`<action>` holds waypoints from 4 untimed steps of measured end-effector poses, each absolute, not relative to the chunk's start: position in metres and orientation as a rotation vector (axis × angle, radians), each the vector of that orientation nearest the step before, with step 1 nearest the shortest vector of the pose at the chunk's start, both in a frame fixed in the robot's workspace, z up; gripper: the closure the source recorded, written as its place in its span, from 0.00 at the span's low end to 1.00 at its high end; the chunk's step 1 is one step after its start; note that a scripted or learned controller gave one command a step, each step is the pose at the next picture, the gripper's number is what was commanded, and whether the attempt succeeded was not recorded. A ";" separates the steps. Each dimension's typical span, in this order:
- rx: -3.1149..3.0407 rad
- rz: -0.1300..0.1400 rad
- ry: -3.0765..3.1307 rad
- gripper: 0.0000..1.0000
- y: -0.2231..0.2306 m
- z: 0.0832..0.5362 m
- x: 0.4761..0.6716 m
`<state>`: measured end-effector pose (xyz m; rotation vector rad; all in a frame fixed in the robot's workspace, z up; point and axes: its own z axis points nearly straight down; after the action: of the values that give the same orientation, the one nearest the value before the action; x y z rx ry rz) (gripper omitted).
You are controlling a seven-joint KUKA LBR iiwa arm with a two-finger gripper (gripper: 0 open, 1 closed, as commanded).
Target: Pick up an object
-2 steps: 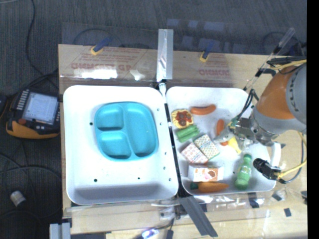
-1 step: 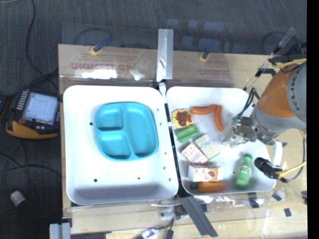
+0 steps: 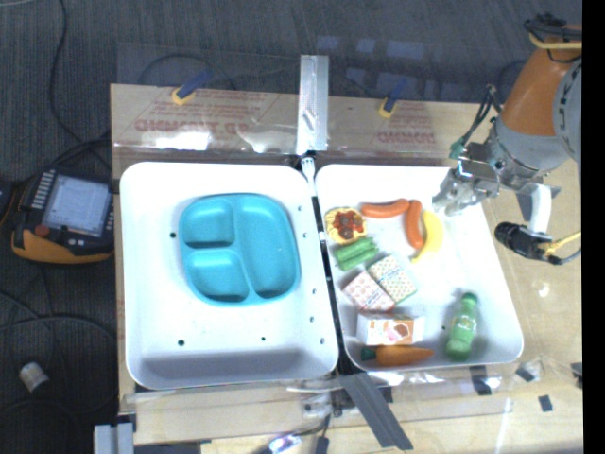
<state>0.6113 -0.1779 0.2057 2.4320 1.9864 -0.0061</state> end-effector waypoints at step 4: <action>2.577 -0.005 1.808 1.00 -0.192 0.103 0.591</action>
<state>0.5910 -0.1917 0.1030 2.5772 1.8079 -0.0052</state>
